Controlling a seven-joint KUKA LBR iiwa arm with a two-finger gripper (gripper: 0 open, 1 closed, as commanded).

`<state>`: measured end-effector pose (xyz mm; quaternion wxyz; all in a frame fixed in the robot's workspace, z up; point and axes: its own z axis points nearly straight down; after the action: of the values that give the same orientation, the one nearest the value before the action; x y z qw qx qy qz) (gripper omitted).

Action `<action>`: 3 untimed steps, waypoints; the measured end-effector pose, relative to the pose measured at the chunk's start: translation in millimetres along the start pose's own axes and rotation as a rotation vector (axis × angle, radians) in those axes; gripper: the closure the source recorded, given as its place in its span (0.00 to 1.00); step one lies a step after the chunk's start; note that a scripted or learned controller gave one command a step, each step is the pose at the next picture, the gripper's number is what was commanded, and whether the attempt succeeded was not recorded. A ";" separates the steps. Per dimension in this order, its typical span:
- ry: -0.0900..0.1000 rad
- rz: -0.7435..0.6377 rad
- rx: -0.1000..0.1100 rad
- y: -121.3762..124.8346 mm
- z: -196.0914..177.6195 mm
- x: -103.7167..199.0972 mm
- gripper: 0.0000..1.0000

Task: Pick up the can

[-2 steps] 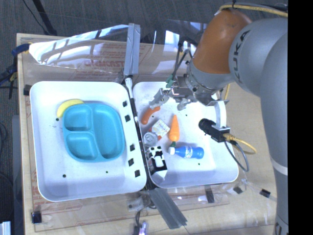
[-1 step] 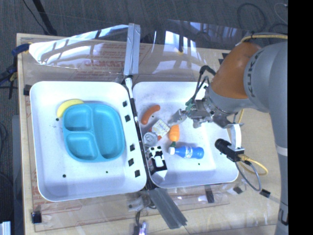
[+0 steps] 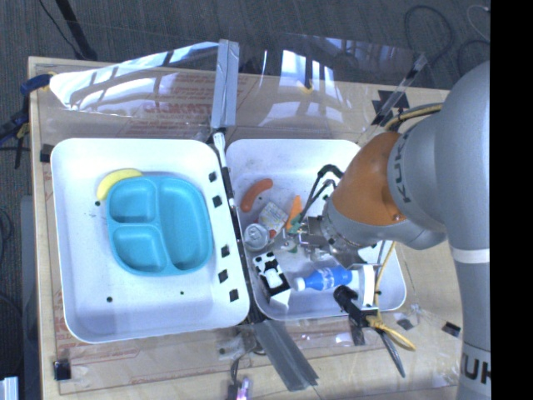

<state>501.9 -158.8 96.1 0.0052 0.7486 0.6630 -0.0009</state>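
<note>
Bins sit side by side on the bench: the left bin (image 3: 75,248) carries a blue divided tray (image 3: 158,225) with a yellow banana (image 3: 117,178) peeking from under its far-left corner, and none of that bears on the job. Moving right, across the divider, the can (image 3: 256,237) lies on its side in the right bin (image 3: 275,152) close to the left wall, silver, its round end turned toward the camera and its long axis running roughly up and to the right toward a crumpled clear wrapper (image 3: 273,216). Right of the can comes the gripper (image 3: 301,238), low in the bin beneath the orange wrist, so the can lies just to its left at about the same height in the view. Whether it is parted or closed I cannot tell, and nothing is visibly held. A blue-labelled bottle (image 3: 326,280) lies below it.
</note>
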 end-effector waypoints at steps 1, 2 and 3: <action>0.009 -0.074 0.010 62.7 5.3 17.0 0.00; 0.008 -0.003 0.008 53.1 -40.8 -38.0 0.00; 0.008 0.291 0.006 -19.0 3.4 -17.1 0.00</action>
<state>481.0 -173.5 92.8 0.0002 0.8367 0.5477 0.0009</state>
